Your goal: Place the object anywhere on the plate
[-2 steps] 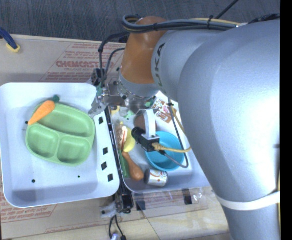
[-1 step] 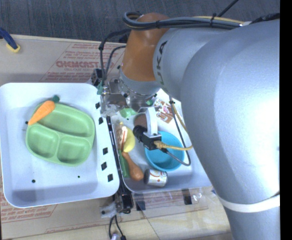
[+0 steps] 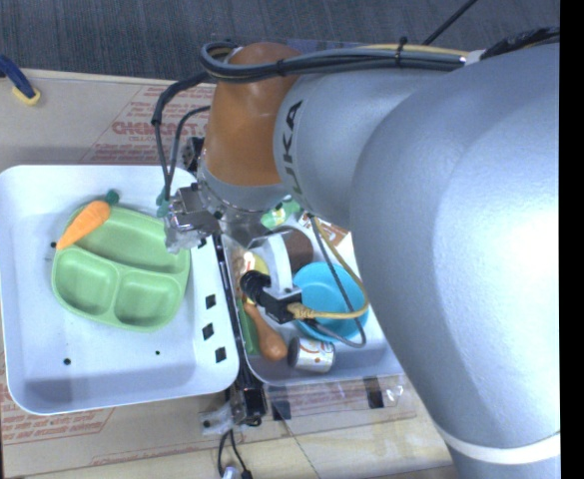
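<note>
Well left of end effector (image 3: 234, 239): carrot (image 3: 84, 223), on plate (image 3: 122, 277).

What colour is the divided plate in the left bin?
Light green. The plate shows clearly in the camera view, with an orange carrot at its upper-left edge.
</note>
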You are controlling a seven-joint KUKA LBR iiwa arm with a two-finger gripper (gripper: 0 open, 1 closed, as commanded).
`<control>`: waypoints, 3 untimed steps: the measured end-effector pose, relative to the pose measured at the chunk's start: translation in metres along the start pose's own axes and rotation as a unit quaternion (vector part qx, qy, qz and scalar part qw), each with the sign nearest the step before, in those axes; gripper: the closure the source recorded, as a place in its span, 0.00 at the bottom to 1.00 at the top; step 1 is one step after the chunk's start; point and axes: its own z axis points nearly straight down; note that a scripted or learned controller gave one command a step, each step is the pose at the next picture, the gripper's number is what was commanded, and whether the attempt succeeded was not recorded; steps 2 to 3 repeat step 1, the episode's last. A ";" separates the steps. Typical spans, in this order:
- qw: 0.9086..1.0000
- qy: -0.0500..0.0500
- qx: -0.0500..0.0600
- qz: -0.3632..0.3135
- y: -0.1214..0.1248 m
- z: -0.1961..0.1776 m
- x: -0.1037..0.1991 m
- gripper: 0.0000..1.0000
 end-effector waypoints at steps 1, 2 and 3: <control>1.000 0.000 0.000 0.001 0.000 0.000 -0.001 0.00; 1.000 0.000 0.000 0.001 0.000 0.000 -0.001 0.00; 1.000 0.000 0.000 0.001 0.000 0.000 -0.001 0.00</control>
